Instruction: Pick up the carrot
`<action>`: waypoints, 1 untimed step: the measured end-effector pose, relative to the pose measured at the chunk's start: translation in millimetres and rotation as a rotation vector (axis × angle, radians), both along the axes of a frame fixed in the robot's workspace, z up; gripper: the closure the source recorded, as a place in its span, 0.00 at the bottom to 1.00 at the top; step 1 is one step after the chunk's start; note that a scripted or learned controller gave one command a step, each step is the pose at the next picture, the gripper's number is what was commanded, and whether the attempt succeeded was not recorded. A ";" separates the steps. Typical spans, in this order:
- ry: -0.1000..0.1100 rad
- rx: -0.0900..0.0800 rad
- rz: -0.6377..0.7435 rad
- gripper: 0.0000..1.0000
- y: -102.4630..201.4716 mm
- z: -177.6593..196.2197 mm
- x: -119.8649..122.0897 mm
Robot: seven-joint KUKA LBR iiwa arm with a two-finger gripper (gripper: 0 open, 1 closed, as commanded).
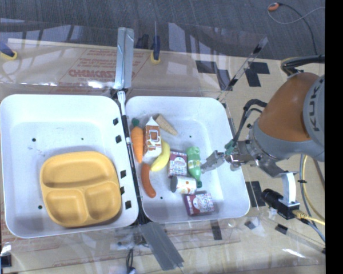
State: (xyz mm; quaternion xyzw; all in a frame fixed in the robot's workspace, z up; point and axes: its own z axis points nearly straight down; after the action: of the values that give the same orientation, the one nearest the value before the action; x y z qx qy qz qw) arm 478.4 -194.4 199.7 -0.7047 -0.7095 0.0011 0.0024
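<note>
- Two white bins on the desk (pixel 57 67), side by side; I see the left bin (pixel 23 110) and the right bin (pixel 211 110) from the one overhead camera.
- Left bin: a yellow divided tray (pixel 80 187) lies flat in it, toward the near side.
- Right bin: cluttered, all items toward its left and middle.
- Carrot (pixel 138 144) lies lengthwise against the right bin's left wall, untouched, just beside a small carton (pixel 153 137).
- A second orange, sausage-like piece (pixel 148 181) lies nearer the camera, below the carrot along the same wall.
- Banana (pixel 160 157) sits between the carton and a red packet (pixel 178 165).
- Green bottle (pixel 194 163) lies right of the packet; a small can (pixel 184 184) and a dark red packet (pixel 199 203) are nearer the front.
- A tan stick-like item (pixel 166 125) lies at the far side, beside the carton's top.
- Gripper (pixel 213 161) is at the right side of the right bin, close to the green bottle, well apart from the carrot.
- Gripper state: I cannot tell, too small and blurred.
- Arm body with orange band (pixel 288 110) is over the desk right of the bin.
</note>
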 end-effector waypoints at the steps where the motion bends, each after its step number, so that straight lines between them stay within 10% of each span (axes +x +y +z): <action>1: -0.001 0.000 -0.112 0.00 98.8 -108.8 -2.3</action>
State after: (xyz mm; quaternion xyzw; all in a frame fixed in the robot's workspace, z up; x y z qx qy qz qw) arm 476.1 -95.6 90.9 -0.7434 -0.6688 0.0008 0.0022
